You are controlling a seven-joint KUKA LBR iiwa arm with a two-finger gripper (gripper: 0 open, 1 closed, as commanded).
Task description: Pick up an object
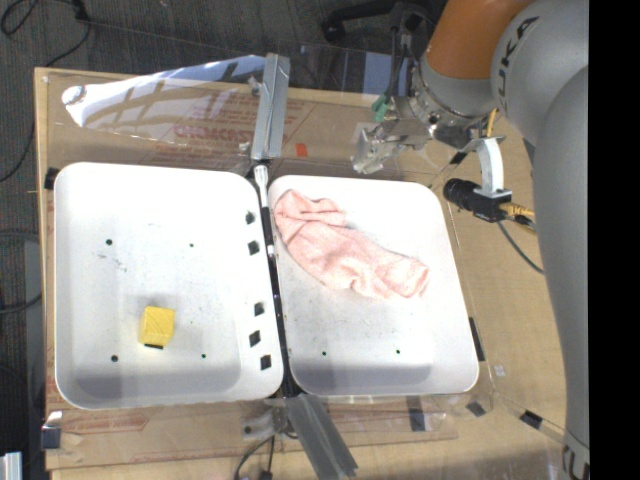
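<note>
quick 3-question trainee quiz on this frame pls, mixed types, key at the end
1. True or false: the pink cloth lies in the same bin as the yellow block.
2. Multiple choice: where is the gripper?
A. Above the far rim of the right bin, over the bench
B. Down inside the left bin
C. Pressed on the yellow block
3. Fill in: the yellow block sits toward the ____ edge of the left bin, as the camera sees it.

Key
1. False: cloth in the right bin, block in the left.
2. A
3. near (lower)
</note>
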